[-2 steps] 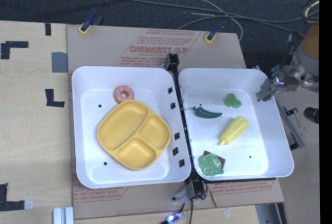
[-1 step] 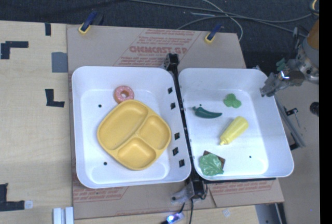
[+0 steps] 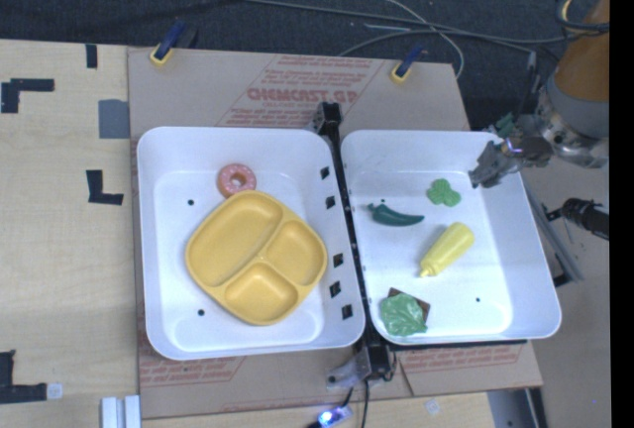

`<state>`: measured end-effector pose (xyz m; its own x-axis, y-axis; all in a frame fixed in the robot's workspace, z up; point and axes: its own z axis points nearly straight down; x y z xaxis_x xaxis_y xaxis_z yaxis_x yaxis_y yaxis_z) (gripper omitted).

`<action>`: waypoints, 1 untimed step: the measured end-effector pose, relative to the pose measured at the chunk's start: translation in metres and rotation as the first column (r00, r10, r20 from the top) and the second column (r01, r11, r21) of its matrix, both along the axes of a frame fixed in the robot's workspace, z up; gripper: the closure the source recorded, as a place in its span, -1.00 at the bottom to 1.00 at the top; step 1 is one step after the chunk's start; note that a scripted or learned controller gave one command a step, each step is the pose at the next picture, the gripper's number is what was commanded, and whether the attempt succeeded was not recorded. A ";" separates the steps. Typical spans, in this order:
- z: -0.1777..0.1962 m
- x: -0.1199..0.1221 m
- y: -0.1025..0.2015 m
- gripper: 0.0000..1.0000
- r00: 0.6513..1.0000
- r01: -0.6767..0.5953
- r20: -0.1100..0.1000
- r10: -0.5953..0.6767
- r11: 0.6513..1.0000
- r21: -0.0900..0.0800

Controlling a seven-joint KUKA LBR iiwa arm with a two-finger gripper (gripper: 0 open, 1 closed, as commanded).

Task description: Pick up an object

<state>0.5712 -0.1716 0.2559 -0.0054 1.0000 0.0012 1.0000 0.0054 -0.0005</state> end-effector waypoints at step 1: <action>-0.010 -0.007 0.043 1.00 1.000 0.001 -0.001 -0.001 1.000 -0.001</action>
